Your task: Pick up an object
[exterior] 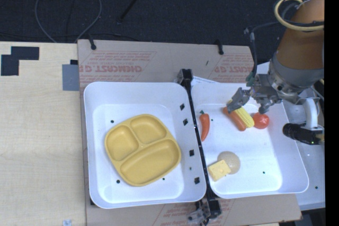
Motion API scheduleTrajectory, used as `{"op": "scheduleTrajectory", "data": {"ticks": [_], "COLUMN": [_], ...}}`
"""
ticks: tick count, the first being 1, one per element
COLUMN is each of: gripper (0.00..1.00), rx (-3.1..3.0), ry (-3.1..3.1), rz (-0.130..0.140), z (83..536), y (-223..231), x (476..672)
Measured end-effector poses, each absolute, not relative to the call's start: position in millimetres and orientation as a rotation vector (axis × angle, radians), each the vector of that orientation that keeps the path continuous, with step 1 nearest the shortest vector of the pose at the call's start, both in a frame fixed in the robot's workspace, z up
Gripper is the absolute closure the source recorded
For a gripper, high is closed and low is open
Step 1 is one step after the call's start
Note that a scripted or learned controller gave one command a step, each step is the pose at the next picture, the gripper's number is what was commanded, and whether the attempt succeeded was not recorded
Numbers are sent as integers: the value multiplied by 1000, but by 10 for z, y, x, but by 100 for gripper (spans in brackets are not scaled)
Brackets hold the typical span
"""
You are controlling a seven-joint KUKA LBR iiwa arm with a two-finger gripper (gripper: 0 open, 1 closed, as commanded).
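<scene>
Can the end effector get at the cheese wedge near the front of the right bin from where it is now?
Probably yes: the cheese wedge lies uncovered, touching only a round beige piece, and the end effector sits above the same bin.

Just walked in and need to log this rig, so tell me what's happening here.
A grey arm with an orange band reaches in from the right, its claw over the far part of the right bin, just above a cluster of corn, a hot dog and a tomato. Nothing is visibly held. A chili pepper and cheese lie nearer. A yellow divided plate sits in the left bin.
</scene>
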State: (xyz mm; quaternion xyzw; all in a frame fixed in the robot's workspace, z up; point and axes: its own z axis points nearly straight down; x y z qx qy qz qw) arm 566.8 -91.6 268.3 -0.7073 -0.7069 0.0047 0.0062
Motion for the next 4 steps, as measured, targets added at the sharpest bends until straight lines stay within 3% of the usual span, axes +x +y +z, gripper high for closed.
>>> {"op": "scheduleTrajectory", "data": {"ticks": [1, 4], "gripper": [0, 0], "rx": [-2218, -2217], "ry": [-2220, -2216], "rz": [3, 7], "z": [2745, 1061], "y": [-918, -960], "x": [5686, 5721]}}
